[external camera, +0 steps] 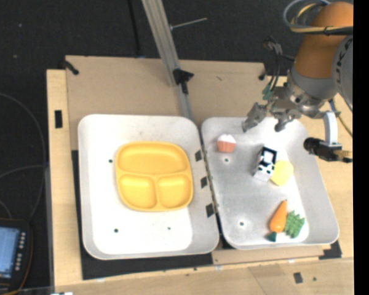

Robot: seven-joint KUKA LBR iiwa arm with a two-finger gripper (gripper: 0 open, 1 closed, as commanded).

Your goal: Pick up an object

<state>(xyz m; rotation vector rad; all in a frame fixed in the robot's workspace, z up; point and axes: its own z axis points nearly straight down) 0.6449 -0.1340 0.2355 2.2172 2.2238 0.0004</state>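
Overhead slanted view of the bench (58, 183), which carries two shallow white bins side by side. The left bin (98, 226) holds a yellow divided plate (154, 175) with three compartments, lying flat near the bin's middle. The right bin (246, 208) holds the loose objects. A small cupcake toy (227, 143) with a pink base and white top stands near the bin's upper left corner. A black-and-white block (265, 163), patterned like a cow, sits near the middle of the bin, touching a pale yellow rounded piece (282, 173) just to its right. Toward the lower right corner lies an orange carrot toy (278, 216), tilted, with a green leafy piece (294, 224) just beside it on the right.

The arm (323, 48), grey with an orange band, enters from the right. Its gripper (267, 120) hangs over the upper edge of the right bin, with two dark fingers spread apart and nothing between them. The left finger (254, 117) points toward the bin's rear rim, near the cupcake toy but apart from it; the black-and-white block lies below the gripper in the view, clear of both fingers. Whether the fingertips touch the bin floor cannot be told.

A metal pole (163, 32) rises at a slant from behind the bins. A tablet screen (5, 251) sits at lower left, off the bench.
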